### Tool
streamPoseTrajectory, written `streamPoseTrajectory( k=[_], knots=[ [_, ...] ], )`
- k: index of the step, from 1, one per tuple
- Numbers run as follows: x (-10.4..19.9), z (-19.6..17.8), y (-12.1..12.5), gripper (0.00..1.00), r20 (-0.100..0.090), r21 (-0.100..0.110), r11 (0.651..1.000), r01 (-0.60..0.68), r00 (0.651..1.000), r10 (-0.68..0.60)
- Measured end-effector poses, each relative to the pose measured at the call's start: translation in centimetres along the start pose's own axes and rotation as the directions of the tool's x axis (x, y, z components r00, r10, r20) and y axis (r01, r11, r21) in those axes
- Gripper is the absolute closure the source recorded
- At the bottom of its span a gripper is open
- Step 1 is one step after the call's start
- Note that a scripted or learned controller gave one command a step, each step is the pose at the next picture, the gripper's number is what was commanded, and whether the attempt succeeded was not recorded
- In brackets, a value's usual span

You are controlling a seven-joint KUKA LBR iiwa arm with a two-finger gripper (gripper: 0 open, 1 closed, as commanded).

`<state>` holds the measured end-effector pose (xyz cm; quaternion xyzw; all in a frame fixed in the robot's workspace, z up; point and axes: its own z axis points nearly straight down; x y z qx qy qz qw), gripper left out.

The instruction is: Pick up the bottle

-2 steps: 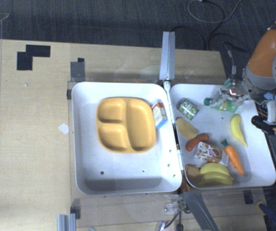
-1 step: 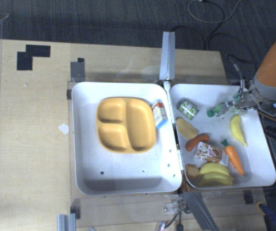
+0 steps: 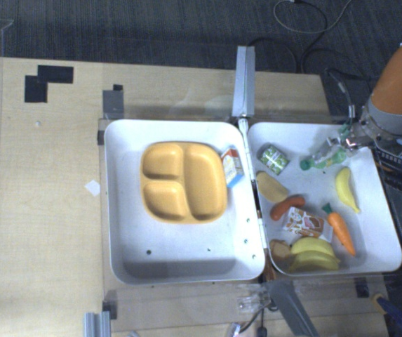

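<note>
Wooden tabletop [image 3: 46,188], pale, carrying two shallow white bins side by side; dark carpet and a loose cable beyond it.

Left bin [image 3: 127,258]: one yellow divided tray [image 3: 184,181], and a small red-and-white carton [image 3: 231,166] leaning at the tray's right edge.

Right bin [image 3: 386,255]: green can [image 3: 273,159]; potato-like piece [image 3: 272,187]; sausage [image 3: 287,207]; printed juice box [image 3: 303,223]; carrot [image 3: 340,232]; single banana [image 3: 346,189]; banana bunch [image 3: 314,254] at the near wall.

Bottle [image 3: 321,160]: clear with green cap, lying on its side in the far part of the right bin, cap toward the can.

Arm, as I see it from my station: orange band at the right edge, wrist reaching in over the right bin's far corner. Pincer [image 3: 346,140] sits at the bottle's base end, very near or touching it. From here I cannot tell whether it is spread or closed, nor whether the bottle lies within it.

Status, my judgement: approach done, arm at the target. Bottle appears to rest on the bin floor, so grasp unconfirmed and lift remaining.
</note>
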<state>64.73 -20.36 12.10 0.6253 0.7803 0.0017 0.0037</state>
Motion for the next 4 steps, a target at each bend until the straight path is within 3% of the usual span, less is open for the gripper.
streamPoseTrajectory(
  k=[1,2,3,4],
  knots=[
    [1.0,3.3,2.5,0.00,-0.002,0.007,0.999,0.053,0.999,-0.053],
    [1.0,2.1,3.0,1.00,0.005,-0.006,0.998,0.058,0.998,-0.058],
    [1.5,-13.8,2.9,1.00,0.000,0.002,0.967,-0.254,0.967,0.254],
    [3.6,-4.8,1.8,1.00,-0.001,0.005,0.964,-0.264,0.964,0.264]
  ],
)
